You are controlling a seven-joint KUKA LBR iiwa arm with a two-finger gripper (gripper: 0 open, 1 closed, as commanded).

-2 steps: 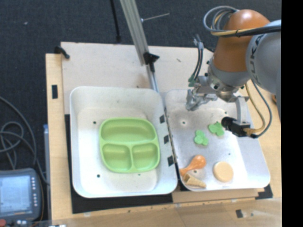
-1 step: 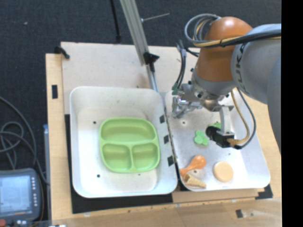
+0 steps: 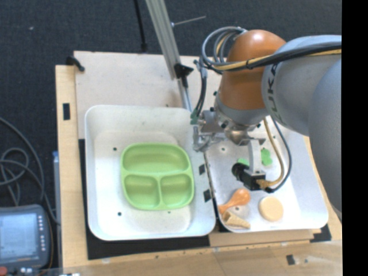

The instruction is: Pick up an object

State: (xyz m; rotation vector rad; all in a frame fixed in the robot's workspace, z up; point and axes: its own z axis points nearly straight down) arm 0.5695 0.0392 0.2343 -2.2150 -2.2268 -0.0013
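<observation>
- The left bin point(image 3: 98, 154) on the desk point(image 3: 66, 171) held a green divided plate point(image 3: 156, 176), well apart from the arm.
- The gripper point(image 3: 215, 132) hung over the right bin point(image 3: 305, 188); I cannot tell its state.
- An orange pear-shaped toy point(image 3: 237, 199), a cone point(image 3: 236, 218) and a round biscuit point(image 3: 271, 209) lay near the front edge.
- Best to descend squarely over one isolated piece, probably the biscuit.

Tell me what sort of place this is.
Probably a robotics lab grasping station: a KUKA arm over two white bins, toy items like a green divided plate, cables on dark carpet.
</observation>
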